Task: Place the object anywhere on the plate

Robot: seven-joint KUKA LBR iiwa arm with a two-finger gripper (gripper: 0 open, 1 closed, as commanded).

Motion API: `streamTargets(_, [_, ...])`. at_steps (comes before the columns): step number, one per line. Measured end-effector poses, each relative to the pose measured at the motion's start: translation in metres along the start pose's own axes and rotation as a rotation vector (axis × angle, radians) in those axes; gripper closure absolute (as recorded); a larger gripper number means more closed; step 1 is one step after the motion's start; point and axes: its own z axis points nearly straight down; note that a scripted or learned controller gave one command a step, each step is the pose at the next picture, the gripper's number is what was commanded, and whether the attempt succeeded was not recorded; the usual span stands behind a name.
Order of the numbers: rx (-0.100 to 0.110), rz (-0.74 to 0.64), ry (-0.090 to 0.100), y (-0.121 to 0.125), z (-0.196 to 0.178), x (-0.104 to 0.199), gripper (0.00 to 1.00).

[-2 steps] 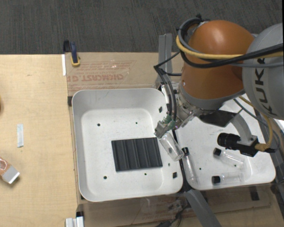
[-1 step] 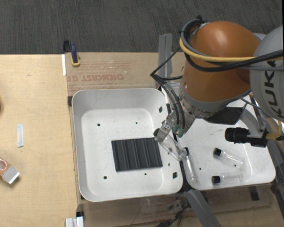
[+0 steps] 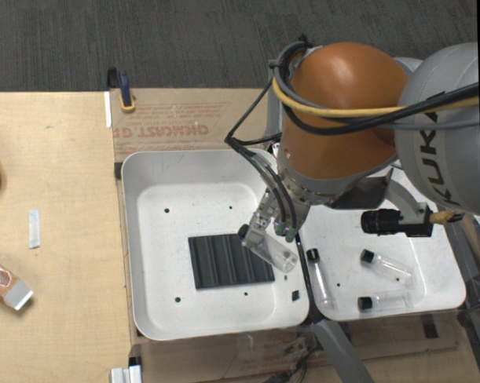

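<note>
Gripper [image 3: 267,239] hangs over the right edge of the one dark ribbed plate [image 3: 227,261] in the left bin [image 3: 147,229], a clear vial [image 3: 275,252] apparently between its fingers. Three more vials lie in the right bin [image 3: 440,290]: one [image 3: 317,280] left, one [image 3: 384,263] centre, one [image 3: 383,302] near.

My arm [image 3: 426,117] comes in from the right, its grey body bulking at the frame edge and its orange band [image 3: 343,105] swelling large toward the camera. Black and yellow cables loop around that band. Below it the wrist angles down and to the left, ending in the hand [image 3: 267,239], tilted at a slant.
</note>
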Motion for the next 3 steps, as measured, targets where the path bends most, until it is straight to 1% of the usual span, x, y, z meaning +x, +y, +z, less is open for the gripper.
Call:
streamTargets(1, [-0.002, -0.178, -0.002, -0.020, 0.006, -0.013, 1.00])
streamTargets(2, [-0.003, -0.406, -0.004, -0.027, -0.014, -0.017, 1.00])
streamTargets(3, [-0.004, -0.623, -0.006, -0.040, -0.034, -0.025, 1.00])
